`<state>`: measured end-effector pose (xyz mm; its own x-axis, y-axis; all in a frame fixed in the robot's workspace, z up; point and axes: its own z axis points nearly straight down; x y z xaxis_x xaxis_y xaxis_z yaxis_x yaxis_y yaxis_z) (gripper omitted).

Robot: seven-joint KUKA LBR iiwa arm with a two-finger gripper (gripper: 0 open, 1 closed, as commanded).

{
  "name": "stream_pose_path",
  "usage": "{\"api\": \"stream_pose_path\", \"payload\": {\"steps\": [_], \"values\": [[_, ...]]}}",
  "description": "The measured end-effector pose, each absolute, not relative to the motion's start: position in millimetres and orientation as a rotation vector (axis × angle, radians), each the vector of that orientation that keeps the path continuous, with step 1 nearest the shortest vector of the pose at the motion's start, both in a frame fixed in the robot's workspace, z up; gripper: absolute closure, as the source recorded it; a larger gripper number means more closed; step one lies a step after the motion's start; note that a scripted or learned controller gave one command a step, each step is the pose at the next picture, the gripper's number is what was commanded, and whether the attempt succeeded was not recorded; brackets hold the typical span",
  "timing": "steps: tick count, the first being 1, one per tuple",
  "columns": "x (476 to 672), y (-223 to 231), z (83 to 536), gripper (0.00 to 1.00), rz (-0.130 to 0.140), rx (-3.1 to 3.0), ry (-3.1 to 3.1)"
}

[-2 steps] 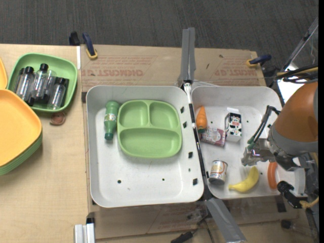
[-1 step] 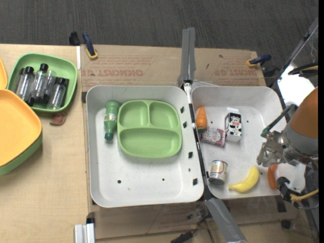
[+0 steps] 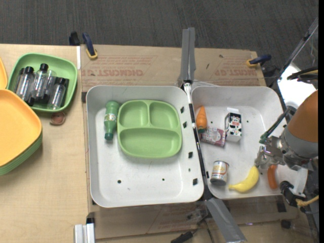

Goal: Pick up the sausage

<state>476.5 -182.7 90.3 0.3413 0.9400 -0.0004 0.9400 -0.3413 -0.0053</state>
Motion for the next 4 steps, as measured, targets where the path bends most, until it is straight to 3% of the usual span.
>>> {"api": "stream_pose_path", "payload": {"steps": [1, 2, 4], "values": [[476.4, -115, 90, 1.00, 0.005, -2.431, -1.984], [539.2, -126, 152, 1.00, 0.003, -2.138, -2.302], [539.0, -127, 168, 1.00, 0.009, -2.135, -2.304]]}}
